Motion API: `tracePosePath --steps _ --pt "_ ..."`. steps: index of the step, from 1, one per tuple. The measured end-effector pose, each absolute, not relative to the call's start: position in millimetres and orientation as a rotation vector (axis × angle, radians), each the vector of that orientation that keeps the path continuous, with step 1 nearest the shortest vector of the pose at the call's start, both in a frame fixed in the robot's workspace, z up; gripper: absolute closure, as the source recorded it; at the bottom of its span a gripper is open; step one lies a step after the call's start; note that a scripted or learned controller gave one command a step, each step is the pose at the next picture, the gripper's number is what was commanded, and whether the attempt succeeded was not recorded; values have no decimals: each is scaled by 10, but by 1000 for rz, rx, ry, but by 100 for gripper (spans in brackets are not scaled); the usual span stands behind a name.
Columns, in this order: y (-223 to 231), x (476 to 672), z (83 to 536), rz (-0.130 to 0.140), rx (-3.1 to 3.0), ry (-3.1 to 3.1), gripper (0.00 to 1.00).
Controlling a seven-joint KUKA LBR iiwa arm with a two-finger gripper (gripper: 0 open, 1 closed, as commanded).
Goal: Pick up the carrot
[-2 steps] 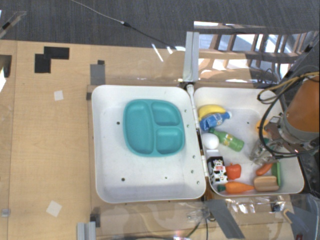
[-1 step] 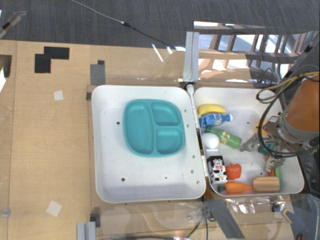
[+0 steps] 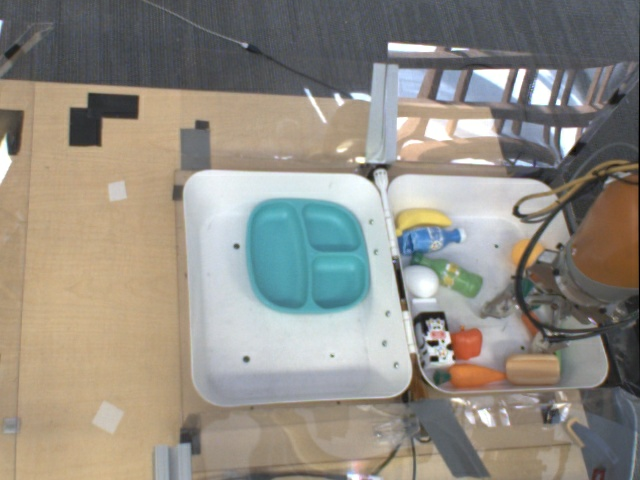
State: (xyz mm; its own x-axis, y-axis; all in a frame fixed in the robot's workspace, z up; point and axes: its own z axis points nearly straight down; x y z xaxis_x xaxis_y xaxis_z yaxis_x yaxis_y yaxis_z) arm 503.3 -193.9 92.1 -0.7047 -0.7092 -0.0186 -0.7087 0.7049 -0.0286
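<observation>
The carrot [image 3: 476, 375] lies on its side along the near wall of the right bin [image 3: 500, 230], its pointed end towards the right. Just to its right, end to end with it, lies a tan bread roll [image 3: 533, 370]. Above the carrot sit a small red item [image 3: 467, 343] and a black and white toy cow [image 3: 433, 339].

Further back in the same bin, close to the wall shared with the left bin, are a white egg [image 3: 421, 283], a green bottle [image 3: 452, 277], a blue and white packet [image 3: 432, 239] and a yellow banana [image 3: 421, 218].

The left bin [image 3: 215, 368] holds a teal divided plate [image 3: 306, 255], lying flat near its centre.

The arm [image 3: 607, 253] reaches in from the right, its orange band over the right side of the right bin. The gripper [image 3: 535, 313] hangs below it, above and to the right of the bread roll, apart from the carrot. Cables and metal parts crowd the gripper, so whether its fingers are apart or together cannot be told. Nothing is visibly between them.
</observation>
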Motion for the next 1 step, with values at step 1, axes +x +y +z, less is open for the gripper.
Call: tracePosePath --steps 1 --pt "-2037 5586 887 -9 -1333 2832 0"
